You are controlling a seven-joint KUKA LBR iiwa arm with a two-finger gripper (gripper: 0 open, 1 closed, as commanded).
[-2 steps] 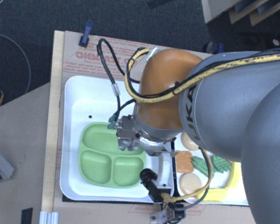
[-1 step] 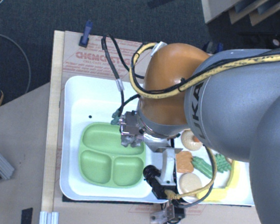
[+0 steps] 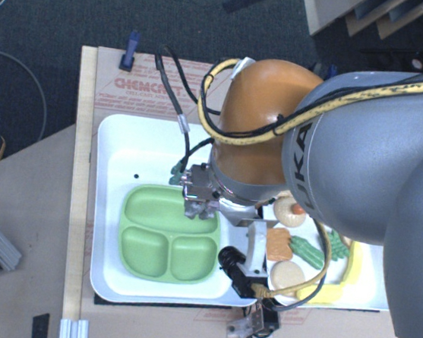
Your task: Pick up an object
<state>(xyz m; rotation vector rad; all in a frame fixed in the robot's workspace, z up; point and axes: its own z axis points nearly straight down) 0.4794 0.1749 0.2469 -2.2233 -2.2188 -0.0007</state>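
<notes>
A green sectioned plate, judged light, stiff and slick, lies in the left bin; its raised rim offers the hold. The gripper is poised above; finger state cannot be told.

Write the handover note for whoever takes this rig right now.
Gripper: low over the left bin, at the upper right edge of the green divided tray; whether the jaws are open or shut cannot be told.
Things: the tray lies in the left bin; small food-like items lie in the right bin, partly hidden by the arm.
Done: no object visibly held.
Left: grasp an object and lift it.
</notes>
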